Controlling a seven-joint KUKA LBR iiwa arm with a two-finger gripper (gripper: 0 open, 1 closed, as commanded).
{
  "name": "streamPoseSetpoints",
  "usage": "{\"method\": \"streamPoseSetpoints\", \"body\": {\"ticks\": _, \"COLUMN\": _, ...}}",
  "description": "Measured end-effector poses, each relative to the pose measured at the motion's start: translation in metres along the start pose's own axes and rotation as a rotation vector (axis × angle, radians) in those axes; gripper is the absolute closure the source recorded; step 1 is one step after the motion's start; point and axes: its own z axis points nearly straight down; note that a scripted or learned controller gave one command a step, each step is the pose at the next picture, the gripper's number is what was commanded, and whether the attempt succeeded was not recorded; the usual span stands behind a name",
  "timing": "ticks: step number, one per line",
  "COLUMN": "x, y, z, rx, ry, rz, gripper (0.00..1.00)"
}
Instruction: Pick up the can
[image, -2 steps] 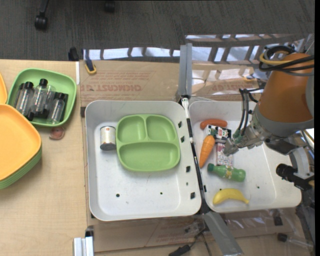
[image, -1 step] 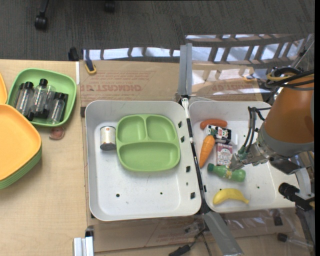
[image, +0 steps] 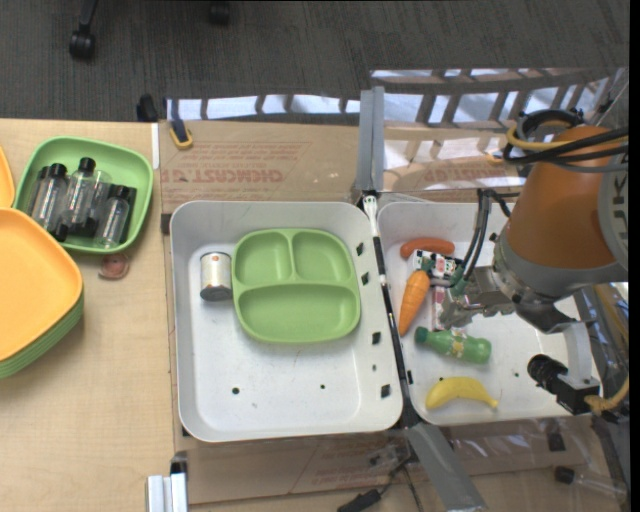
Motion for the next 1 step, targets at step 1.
{"method": "streamPoseSetpoints", "body": {"ticks": 1, "x": -0.0428, "y": 0.0185, "z": 0.0323, "rx": 0.003, "ry": 0.000, "rz": 0.292, "gripper": 1.00}}
